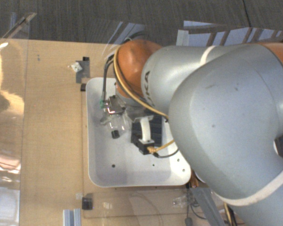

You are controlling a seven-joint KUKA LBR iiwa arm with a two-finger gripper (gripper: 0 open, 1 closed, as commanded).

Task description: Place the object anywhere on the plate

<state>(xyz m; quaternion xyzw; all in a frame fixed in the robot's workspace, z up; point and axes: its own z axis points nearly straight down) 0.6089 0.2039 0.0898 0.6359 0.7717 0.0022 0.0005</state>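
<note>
The arm (226,107) is reaching in from the right and is covering most of the right half of the bench (47,126). Its gripper (114,119) is hanging low over the upper left part of the white bin (132,173), close to the bin's left wall.

1. Gripper state: it cannot be told. The tip is reading as a pale, blurred cluster against the white floor, and nothing is showing clearly as grasped.
2. Object: a small dark item (114,134) is lying on the bin floor just below the gripper tip. This is probably the task's thing (it is too small to identify). Whether it is touching the gripper cannot be told.
3. Plate: the arm's bulk is hiding the area to the right, so the plate's place cannot be told.
4. Other hardware: a black module (144,136) with a yellow cable (162,147) is sitting on the wrist, just right of the tip.

Progress, as a judgement: the task is standing at the pick-up stage. With the item on the bin floor, the lift, the carry and the placing on the plate are all remaining.
</note>
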